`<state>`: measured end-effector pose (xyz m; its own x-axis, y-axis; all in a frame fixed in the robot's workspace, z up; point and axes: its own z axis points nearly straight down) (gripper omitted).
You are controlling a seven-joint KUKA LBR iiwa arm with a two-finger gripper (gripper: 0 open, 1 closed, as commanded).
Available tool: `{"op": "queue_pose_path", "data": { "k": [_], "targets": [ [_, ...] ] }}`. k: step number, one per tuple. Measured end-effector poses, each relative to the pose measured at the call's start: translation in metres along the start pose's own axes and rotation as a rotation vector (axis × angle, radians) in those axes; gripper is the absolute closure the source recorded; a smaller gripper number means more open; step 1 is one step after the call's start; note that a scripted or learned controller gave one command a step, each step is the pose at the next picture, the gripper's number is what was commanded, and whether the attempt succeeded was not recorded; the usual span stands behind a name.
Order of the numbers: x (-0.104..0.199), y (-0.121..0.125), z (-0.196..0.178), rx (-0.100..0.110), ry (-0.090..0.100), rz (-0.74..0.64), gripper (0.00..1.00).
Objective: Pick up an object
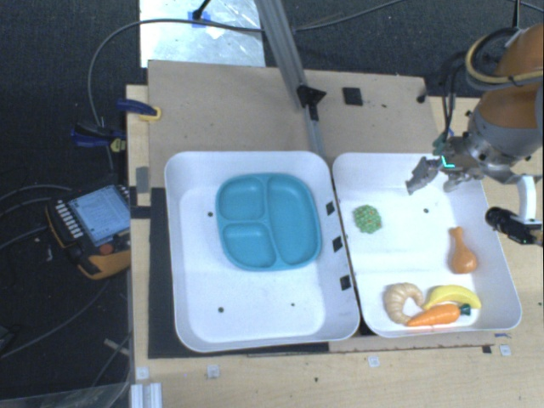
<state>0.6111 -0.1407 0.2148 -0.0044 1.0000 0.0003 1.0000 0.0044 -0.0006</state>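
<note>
Gripper [422,178] over right bin [399,228], fingers look slightly apart, holding nothing. We judge broccoli [367,219] light, bumpy, firm; grip across its middle.

I see arm [510,83] reaching in from right edge, upper part of view. Orange band visible at top right, grey wrist housing below it. Wrist angled down and toward left. Tool [435,175] sits at end of wrist, small green light glowing on it. One dark finger [419,178] juts left and downward. Tool carries nothing I can see.
</note>
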Motion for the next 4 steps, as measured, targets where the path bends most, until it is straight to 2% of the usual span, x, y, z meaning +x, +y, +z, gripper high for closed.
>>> {"op": "queue_pose_path", "data": {
  "k": [1,2,3,4],
  "targets": [
    [0.0,0.001,-0.001,-0.003,0.0,0.0,0.0],
    [0.0,-0.004,0.041,-0.001,-0.001,0.003,0.0],
    [0.002,0.0,0.102,0.0,-0.001,0.003,0.0],
    [0.002,0.002,0.13,-0.004,-0.002,0.004,0.0]
  ]
}}
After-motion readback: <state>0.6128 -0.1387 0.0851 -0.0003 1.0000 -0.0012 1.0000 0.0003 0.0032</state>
